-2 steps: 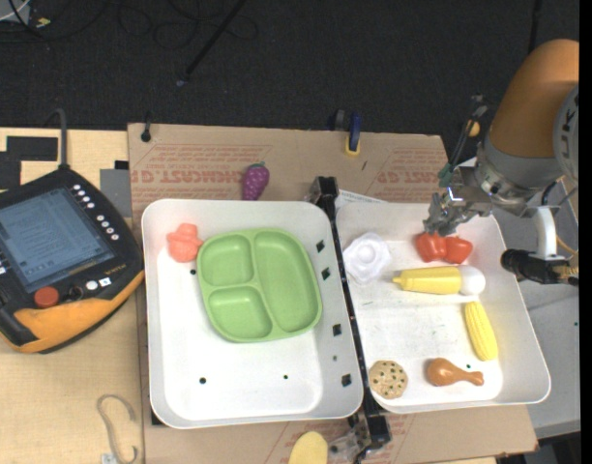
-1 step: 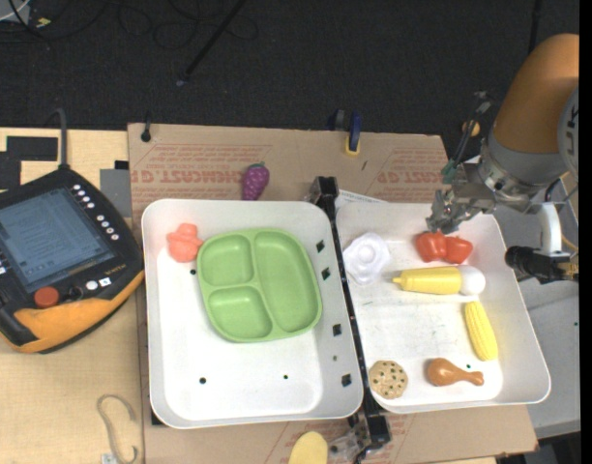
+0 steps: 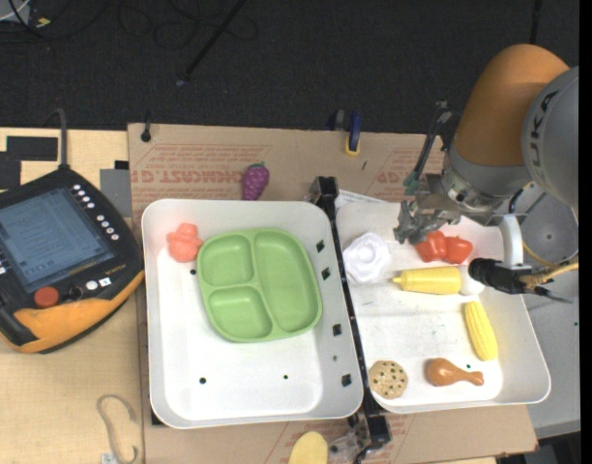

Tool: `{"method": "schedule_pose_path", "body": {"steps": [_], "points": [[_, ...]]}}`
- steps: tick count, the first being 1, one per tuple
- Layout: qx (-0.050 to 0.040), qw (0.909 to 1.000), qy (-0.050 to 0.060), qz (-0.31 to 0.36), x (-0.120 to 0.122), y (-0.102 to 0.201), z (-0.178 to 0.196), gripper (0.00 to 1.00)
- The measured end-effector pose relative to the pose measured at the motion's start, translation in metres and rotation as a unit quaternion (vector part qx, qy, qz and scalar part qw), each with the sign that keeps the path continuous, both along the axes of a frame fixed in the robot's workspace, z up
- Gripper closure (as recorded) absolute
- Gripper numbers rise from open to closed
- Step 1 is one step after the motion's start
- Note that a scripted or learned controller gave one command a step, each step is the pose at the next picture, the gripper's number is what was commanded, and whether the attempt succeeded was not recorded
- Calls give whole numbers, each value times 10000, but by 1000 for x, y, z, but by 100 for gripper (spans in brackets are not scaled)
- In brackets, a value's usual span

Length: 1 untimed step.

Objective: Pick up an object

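Gripper (image 3: 419,228) over the right bin (image 3: 528,375), just left of the red pepper (image 3: 443,248); jaw state unreadable. Mustard bottle (image 3: 429,280) just below the pepper, corn (image 3: 480,330) lower right.

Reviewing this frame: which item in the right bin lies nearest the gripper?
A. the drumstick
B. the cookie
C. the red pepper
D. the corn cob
C. The gripper hangs at the far side of the right bin, right beside the red pepper; the cookie, drumstick and corn cob lie toward the near edge.
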<state>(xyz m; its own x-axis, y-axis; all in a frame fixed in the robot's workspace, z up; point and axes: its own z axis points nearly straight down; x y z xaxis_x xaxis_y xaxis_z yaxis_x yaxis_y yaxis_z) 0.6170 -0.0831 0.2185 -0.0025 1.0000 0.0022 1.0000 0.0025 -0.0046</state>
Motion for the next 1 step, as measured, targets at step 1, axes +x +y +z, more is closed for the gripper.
{"method": "schedule_pose_path", "body": {"steps": [1], "points": [[3,10000,-4,6,-1,54,-2,100]]}}
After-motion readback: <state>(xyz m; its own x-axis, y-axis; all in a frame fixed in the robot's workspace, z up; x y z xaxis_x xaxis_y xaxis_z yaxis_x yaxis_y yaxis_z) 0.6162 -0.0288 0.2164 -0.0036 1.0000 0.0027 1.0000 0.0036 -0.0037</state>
